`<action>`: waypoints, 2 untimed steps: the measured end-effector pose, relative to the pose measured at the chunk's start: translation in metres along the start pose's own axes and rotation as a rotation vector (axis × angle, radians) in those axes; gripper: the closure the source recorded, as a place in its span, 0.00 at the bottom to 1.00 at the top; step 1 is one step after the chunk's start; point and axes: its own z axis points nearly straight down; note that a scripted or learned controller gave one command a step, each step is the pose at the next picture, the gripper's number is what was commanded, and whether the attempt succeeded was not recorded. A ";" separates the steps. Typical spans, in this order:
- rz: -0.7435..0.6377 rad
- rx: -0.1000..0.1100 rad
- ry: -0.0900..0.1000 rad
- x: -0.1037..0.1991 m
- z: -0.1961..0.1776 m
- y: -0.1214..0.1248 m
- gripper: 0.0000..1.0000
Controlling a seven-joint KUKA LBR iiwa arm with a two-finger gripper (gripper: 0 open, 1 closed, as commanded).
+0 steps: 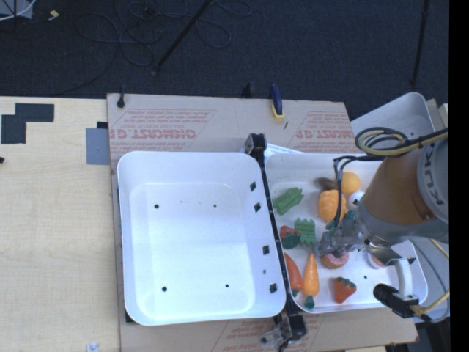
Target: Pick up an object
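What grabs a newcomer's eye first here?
The grey-and-orange arm reaching in from the right, its gripper low over the right bin. Under it lies a bright pile of toy food, including an orange carrot and a red strawberry near the front.

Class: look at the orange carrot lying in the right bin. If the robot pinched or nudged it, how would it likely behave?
The carrot looks like a moulded toy, so probably stiff and light. Its tapered, rounded body may slip from a pinch or roll if nudged. Neighbouring toys lie close, so a push could shift them.
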 end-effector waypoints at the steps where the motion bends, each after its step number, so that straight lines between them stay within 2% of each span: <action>1: -0.007 0.000 -0.010 0.026 0.017 0.075 1.00; 2: -0.012 -0.001 0.002 0.084 -0.082 0.136 1.00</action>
